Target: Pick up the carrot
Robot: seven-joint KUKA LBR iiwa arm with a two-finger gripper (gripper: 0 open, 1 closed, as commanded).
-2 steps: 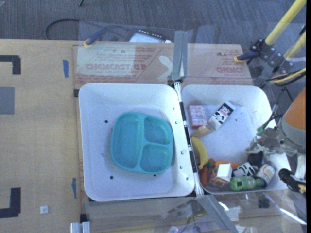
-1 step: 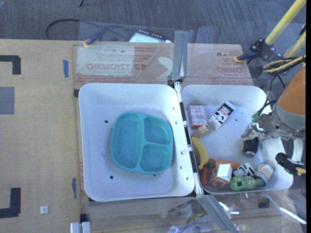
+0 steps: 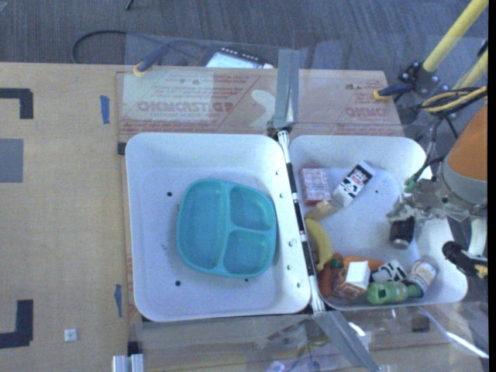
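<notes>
1. Closest to the lens, a green bottle (image 3: pixel 386 291) lies along the near wall of the right bin (image 3: pixel 364 142). A small can (image 3: pixel 422 272) sits at its right end and an orange-and-white box (image 3: pixel 353 288) at its left.
2. The carrot (image 3: pixel 373 264) lies just behind that row, in the near part of the right bin. Only a short orange stretch shows. A white block (image 3: pixel 356 271) covers or presses against its left part; which of the two I cannot tell. A black-and-white toy (image 3: pixel 391 270) touches it on the right.
3. The end effector (image 3: pixel 413 205) hangs over the right side of the same bin, farther from the camera than the carrot and apart from it. Whether it is open or closed cannot be told from this view.
4. Likely failure: a wrong grasp. The carrot is hemmed in on every side, so a descent aimed slightly off would probably close on the white block or the toy instead.
5. Likely failure: a blocked descent. With so little of the carrot exposed, the end effector may land on a neighbour and stop short.
6. Likely failure: a slip. A tapered, smooth carrot taken near one end could swing or slide out on the lift.
7. Lesser risk: shoving the pile could roll the banana (image 3: pixel 319 242) or the bottle onto the carrot and hide it further.
</notes>
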